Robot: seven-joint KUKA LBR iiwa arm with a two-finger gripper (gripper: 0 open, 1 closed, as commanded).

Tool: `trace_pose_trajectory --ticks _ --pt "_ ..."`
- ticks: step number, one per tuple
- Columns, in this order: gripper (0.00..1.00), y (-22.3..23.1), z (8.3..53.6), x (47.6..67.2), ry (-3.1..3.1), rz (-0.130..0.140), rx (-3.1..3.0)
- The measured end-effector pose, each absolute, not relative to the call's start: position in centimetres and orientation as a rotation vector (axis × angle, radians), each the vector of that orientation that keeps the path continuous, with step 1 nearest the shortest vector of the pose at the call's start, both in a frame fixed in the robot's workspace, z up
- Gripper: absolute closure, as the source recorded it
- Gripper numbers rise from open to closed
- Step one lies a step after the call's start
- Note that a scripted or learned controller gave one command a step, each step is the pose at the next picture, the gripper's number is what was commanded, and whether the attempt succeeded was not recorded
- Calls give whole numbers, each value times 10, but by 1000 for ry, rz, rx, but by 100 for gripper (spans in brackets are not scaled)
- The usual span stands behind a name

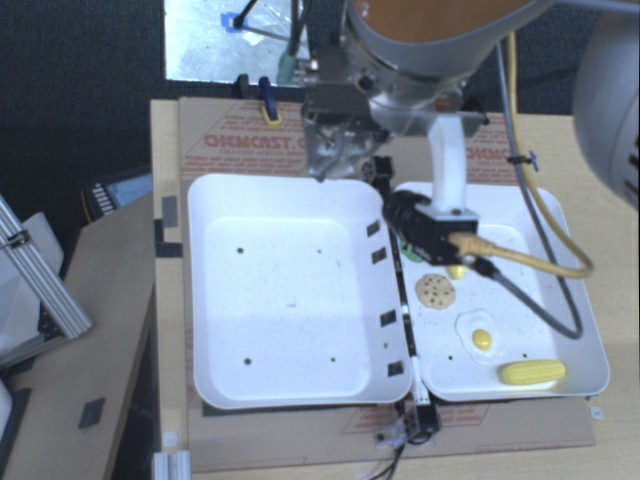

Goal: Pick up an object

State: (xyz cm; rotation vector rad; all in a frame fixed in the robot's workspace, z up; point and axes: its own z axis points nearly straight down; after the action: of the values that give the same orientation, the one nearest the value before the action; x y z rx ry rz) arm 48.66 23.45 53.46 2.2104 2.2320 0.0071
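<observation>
One corn cob (532,372) lying left-right

A single fixed camera looks down at a slant on the bench (170,268), taking in both white bins: left bin (290,298) and right bin (560,308). The arm (430,28) crowds the top right, apparently close beneath the lens, hiding part of the far edge.

From my seat, the left shallow white bin (290,298) offers bare floor throughout. In the right white bin (585,353), the grey arm's wrist with its black cable block (435,233) crowds the far-left corner; nearer than that block lie a round speckled cookie (435,290), a fried egg (479,333) and a yellow corn cob (532,372).
</observation>
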Motion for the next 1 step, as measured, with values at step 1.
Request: trace_pose_trajectory --ticks 1 --pt "0 234 534 487 2234 6 2209"
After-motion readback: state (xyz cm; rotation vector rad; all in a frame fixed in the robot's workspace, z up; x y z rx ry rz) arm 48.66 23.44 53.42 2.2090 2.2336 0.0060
